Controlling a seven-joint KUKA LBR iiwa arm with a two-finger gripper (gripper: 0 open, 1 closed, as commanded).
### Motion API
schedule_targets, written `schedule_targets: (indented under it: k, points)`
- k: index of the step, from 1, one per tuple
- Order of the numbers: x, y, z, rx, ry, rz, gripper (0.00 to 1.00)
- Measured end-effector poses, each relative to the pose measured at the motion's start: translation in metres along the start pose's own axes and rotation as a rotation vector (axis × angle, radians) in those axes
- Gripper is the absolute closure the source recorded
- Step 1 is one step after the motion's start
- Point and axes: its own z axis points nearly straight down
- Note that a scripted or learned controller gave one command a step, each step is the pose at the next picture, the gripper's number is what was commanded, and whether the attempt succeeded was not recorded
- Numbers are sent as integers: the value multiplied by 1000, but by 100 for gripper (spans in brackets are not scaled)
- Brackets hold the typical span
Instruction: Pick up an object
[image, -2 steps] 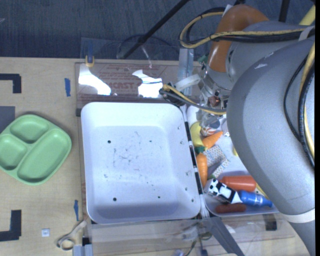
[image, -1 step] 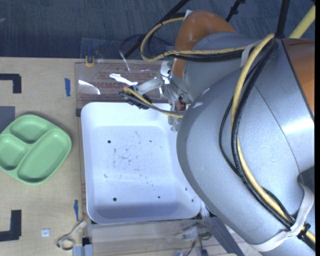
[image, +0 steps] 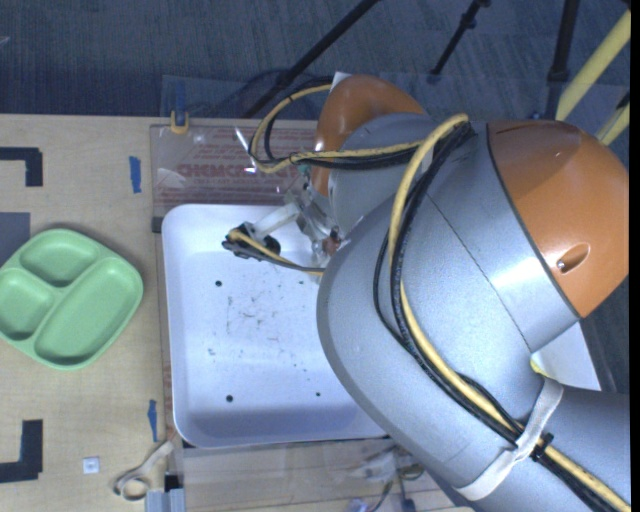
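Because most of the white bin (image: 190, 330) is covered by the arm (image: 450, 330), it cannot be told which object is meant for picking or where it lies. On the part of the bin's floor that can be seen, dark specks, faint scuffs and a few small round dots are scattered.

The gripper (image: 305, 222) is placed low over the far end of this bin, close to its back wall, and is largely hidden under the wrist. Whether it is open or closed cannot be told, and nothing can be made out in its grasp. A black and yellow cable end (image: 250, 243) is seen just to its left, above the bin floor. Yellow and black cables (image: 400, 200) are looped from the orange band (image: 360, 105) down along the grey arm.

Behind the bin, a clear panel with red lettering (image: 215, 160) is laid against its far edge. To the left, well apart from the bin, a green divided plate (image: 65, 298) is set flat on the wooden bench (image: 80, 190), on which blue tape strips (image: 135, 175) and black tape marks (image: 28, 165) are stuck.
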Motion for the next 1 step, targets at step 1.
schedule_targets:
  k: [1]
  points:
    - [0,0,-10,2,1,1,100]
